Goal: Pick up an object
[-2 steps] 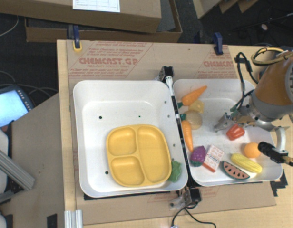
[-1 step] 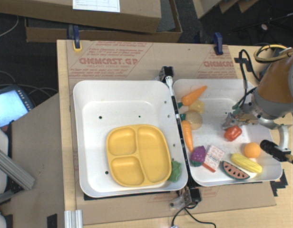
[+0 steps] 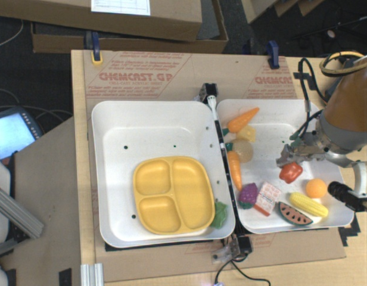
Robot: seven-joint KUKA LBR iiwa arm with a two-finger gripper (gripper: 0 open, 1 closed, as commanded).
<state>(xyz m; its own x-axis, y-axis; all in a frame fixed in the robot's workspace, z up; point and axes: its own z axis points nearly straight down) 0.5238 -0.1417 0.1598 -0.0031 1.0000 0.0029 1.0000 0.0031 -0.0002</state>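
Tomato (image 3: 291,171) is lying just under the gripper (image 3: 294,157); whether its grip is released or clenched, I cannot tell, so it should be descending straight.

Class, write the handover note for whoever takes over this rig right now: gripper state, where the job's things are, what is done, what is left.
Gripper: low over the right bin, just above the red pepper; whether it is open or shut cannot be told, and nothing is seen held.
Right bin: two carrots, grapes, small packet, watermelon slice, corn, orange.
Left bin: yellow divided plate, with a green leafy piece at its right edge.
Done: arm is positioned at the pepper.
Left: grasp and lift an object.
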